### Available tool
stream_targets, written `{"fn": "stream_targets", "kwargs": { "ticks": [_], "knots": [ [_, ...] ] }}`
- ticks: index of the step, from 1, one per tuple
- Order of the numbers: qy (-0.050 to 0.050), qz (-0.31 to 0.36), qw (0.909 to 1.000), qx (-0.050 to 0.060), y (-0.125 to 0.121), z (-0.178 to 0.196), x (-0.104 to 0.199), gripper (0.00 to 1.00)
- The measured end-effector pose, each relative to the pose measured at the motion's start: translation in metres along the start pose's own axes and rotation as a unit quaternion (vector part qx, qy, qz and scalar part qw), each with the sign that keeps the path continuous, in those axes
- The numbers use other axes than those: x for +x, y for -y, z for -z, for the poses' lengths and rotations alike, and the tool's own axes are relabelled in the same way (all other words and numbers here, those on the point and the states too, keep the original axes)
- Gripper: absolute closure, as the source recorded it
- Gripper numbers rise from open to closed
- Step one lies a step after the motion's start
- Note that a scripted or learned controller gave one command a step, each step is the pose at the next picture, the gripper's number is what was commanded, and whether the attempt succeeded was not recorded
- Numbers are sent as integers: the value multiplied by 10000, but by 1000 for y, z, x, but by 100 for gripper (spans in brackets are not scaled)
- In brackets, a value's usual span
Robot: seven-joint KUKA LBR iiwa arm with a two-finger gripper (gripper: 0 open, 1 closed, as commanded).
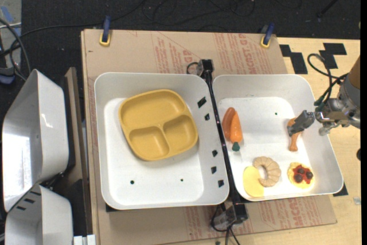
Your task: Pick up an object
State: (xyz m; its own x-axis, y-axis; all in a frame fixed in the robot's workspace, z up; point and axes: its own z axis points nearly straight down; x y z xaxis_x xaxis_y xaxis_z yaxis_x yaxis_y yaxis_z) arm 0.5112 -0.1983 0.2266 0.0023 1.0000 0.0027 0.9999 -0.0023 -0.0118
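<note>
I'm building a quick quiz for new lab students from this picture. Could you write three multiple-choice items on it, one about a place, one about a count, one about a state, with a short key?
1. Where does the yellow divided plate lie?
A. left bin
B. right bin
C. on the cardboard

2. How many compartments does that plate have?
A. two
B. three
C. five

3. How does the carrot lie?
A. held by the end effector
B. on the plate
C. flat on the floor of the right bin

Key: 1 A, it sits inside the left bin. 2 B, its ridges mark three sections. 3 C, it lies apart from the end effector.
</note>
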Motion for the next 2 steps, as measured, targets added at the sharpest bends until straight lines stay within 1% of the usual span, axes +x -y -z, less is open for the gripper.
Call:
{"fn": "stream_targets", "kwargs": {
  "ticks": [1, 2],
  "knots": [
    [16, 17, 10000, -56, -3, 6, 0, 0],
    [5, -3, 10000, -29, 4, -54, -5, 0]
  ]
}}
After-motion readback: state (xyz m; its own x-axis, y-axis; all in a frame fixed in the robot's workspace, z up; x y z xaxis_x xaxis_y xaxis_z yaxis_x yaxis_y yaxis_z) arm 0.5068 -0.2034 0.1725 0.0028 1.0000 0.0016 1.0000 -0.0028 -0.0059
